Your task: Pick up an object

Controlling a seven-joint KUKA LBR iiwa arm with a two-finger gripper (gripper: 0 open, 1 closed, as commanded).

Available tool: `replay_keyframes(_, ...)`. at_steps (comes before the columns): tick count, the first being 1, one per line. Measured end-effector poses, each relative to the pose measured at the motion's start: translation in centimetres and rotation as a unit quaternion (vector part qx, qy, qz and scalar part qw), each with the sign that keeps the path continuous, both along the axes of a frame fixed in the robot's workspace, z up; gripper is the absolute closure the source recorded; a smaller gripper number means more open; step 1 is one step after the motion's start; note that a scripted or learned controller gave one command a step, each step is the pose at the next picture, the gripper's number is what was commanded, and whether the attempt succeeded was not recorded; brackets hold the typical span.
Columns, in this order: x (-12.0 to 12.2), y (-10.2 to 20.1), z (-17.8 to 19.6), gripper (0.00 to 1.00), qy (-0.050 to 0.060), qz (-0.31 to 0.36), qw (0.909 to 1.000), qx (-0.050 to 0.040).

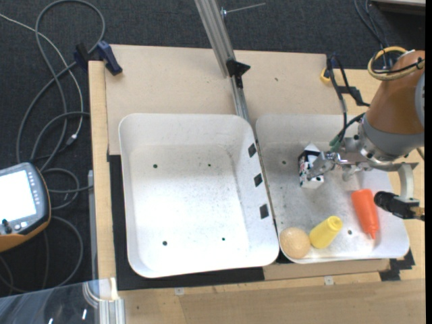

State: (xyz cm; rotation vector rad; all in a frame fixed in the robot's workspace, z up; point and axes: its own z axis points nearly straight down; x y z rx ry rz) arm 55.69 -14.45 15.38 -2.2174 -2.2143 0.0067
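Camera view: perhaps unreadable black-and-white object (pixel 310 167).

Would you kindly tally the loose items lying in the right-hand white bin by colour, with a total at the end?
Orange: 1, the orange carrot-shaped toy
Yellow: 1, the yellow bottle-shaped plastic toy
Tan: 1, the round tan ball-like item
Black and white: 1, the small black-and-white object beside the gripper
Total: 4
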Motion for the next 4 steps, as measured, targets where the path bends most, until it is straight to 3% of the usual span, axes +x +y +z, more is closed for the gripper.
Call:
replay_keyframes(1,-0.5,-0.5,-6.1,0.0,0.001,0.0,1.0,0.0004)
replay_keyframes(2,-0.3,-0.5,-4.6,1.0,-0.004,0.001,1.0,-0.0005)
replay_keyframes(4,0.6,0.6,5.0,1.0,-0.008,0.002,1.0,-0.002)
